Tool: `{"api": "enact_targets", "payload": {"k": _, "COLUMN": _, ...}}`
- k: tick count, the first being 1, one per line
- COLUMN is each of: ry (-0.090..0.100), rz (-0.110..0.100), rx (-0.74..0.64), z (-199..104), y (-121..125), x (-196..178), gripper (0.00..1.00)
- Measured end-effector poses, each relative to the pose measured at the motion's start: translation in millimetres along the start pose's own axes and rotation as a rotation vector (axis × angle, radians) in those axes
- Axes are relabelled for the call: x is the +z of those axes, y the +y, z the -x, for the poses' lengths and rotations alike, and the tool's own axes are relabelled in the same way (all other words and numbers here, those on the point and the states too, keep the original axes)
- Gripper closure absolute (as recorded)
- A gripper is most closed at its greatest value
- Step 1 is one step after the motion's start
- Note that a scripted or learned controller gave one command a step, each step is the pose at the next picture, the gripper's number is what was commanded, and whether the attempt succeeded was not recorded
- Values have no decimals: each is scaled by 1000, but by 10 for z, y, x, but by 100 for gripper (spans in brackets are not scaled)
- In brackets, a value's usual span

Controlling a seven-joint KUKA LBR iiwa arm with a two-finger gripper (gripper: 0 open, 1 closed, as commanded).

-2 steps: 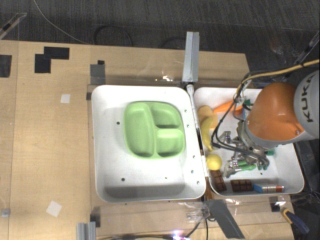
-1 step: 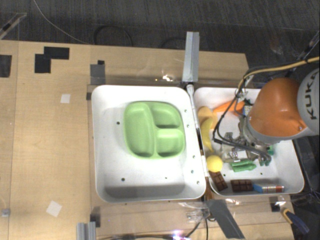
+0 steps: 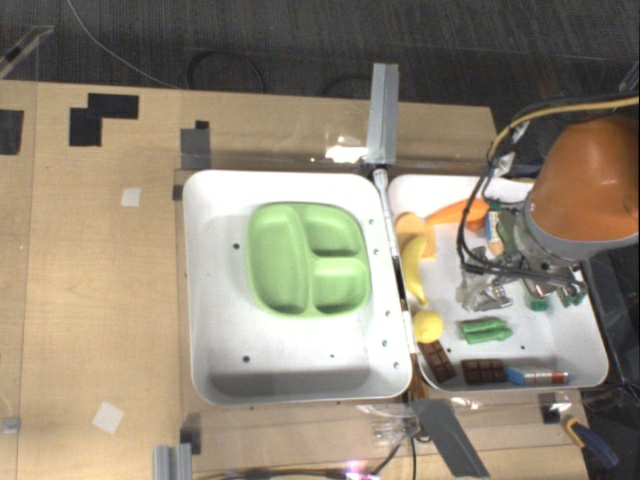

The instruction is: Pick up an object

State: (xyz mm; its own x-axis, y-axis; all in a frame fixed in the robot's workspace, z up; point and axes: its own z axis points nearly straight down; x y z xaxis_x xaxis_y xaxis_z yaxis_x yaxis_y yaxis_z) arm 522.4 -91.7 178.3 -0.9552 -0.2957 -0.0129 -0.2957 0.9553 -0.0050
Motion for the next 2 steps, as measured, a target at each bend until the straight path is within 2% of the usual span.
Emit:
{"api": "enact_targets", "payload": {"k": 1, "ry": 5, "rz": 1, "rx": -183, "z": -91, "y": -856, "x": -7, "gripper": 100}}
{"api": "enact_targets", "payload": {"k": 2, "ry": 5, "rz": 3, "rx": -379, "z": -252, "y": -1110, "x": 197, "gripper": 100}}
